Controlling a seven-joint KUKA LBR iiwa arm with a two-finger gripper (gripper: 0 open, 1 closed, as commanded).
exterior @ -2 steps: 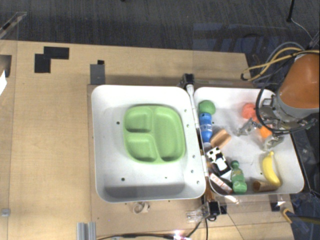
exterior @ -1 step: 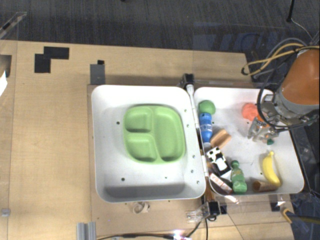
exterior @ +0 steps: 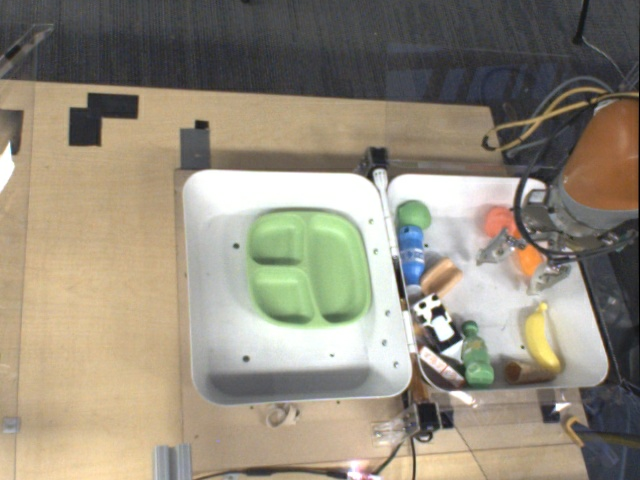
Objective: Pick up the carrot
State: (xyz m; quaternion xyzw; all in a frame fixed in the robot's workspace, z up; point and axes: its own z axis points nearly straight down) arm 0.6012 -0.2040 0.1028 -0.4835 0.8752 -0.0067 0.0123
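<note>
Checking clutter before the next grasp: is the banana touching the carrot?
Apart. The camera view shows bare white bin floor between the banana and the carrot under the gripper.

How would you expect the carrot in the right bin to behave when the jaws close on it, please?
The carrot looks like a smooth, glossy orange toy, so it is probably stiff and light, yet slippery. Its rounded, tapering shape suggests it could roll or squirt sideways on the slick floor of the right bin. The gripper is right over it, hiding part of it.
</note>
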